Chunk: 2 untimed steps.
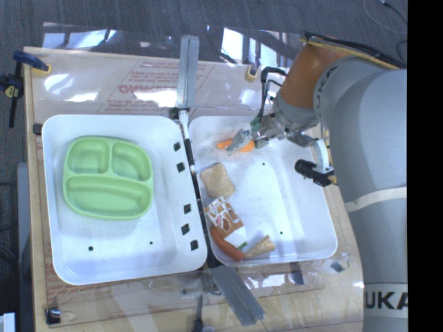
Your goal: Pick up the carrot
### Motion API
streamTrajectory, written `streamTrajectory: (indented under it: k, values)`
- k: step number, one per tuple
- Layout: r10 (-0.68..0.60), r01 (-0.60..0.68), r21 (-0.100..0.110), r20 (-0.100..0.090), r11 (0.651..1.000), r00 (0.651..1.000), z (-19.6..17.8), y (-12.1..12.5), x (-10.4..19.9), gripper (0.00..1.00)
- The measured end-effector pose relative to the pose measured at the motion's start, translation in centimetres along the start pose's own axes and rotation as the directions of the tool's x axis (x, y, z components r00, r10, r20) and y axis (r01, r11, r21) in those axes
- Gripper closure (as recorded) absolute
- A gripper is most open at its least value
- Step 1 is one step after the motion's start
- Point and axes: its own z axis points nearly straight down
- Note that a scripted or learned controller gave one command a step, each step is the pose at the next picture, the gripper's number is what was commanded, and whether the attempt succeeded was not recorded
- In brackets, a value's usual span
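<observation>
Nearest my viewpoint is the grey arm, filling the right side and reaching in over the right bin.

Gripper sits low at the far end of that bin, fingertips down at the carrot. The carrot is a small orange piece, poking out on the side of the gripper toward the divider, touching or nearly touching the tips. I cannot tell whether the fingers are spread or pressed together, nor whether the carrot is actually between them; the tips blur into the orange.

Step in hand, as I judge it: the grasp itself, at or just before closure. Not lifted; the carrot looks to be lying on the bin floor.

Next move calls for a firm close across the carrot's narrow width, then a straight lift. If the tips are only beside it, I'd expect it to get nudged toward the bin wall instead.

Containers:
- Right bin: beyond the carrot, well on the near side of the gripper, a tan bread-like slab, a printed packet, a red sausage-like piece and a small tan wedge by the near wall.
- Left bin, across the divider from the gripper: a green compartment tray, nothing visible in its compartments.
</observation>
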Motion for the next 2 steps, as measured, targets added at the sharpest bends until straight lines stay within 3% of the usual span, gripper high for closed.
streamTrajectory:
  k: [1, 2]
  values:
    - [-0.004, 0.004, 0.013, 0.003, 1.000, 1.000, -1.00, -0.30, -0.23, 1.00]
    - [-0.005, 0.005, 0.012, 0.003, 1.000, 1.000, -1.04, -0.21, -0.17, 0.00]
